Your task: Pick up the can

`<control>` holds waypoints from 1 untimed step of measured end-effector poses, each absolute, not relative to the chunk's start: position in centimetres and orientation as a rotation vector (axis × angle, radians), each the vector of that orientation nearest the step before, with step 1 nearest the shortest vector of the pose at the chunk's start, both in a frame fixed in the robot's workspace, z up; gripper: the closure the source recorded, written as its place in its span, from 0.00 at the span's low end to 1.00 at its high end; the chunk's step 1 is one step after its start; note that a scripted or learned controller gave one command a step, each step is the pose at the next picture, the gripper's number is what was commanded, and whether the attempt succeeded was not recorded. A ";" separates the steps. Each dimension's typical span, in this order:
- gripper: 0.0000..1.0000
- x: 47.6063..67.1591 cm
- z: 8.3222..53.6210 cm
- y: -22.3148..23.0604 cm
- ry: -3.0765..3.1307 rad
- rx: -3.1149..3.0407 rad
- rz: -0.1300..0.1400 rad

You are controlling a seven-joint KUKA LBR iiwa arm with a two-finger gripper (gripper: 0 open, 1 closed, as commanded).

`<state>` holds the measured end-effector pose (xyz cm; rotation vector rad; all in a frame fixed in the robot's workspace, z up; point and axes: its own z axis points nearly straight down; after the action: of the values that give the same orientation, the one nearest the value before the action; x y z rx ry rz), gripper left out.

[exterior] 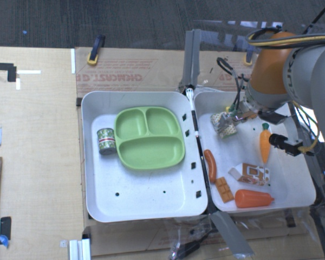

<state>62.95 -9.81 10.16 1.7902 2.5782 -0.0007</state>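
One can (105,141) lies in the left bin, well apart from the claw (227,124); claw state unclear.

A robotics lab: plywood bench (32,145), twin white bins (97,199), clamp (95,49).

Bins: you have two, the left bin (92,161) and the right bin (292,194)
Cans: one, the can (105,141)
Plates: one, the green plate (149,138)
Carrots: two, the upright carrot (265,143) and the lying carrot (253,199)
Sausages: one, the sausage (210,165)

green divided plate (150,138), can (105,141) green patterned label with silver ends, orange carrot (265,143), red-orange sausage (210,165), white bins (143,202), tan bench (32,145)
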 end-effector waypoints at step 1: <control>1.00 60.0 10.9 -18.2 2.782 1.458 -0.001</control>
<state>59.98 -18.21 10.92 1.4578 2.7819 -0.0013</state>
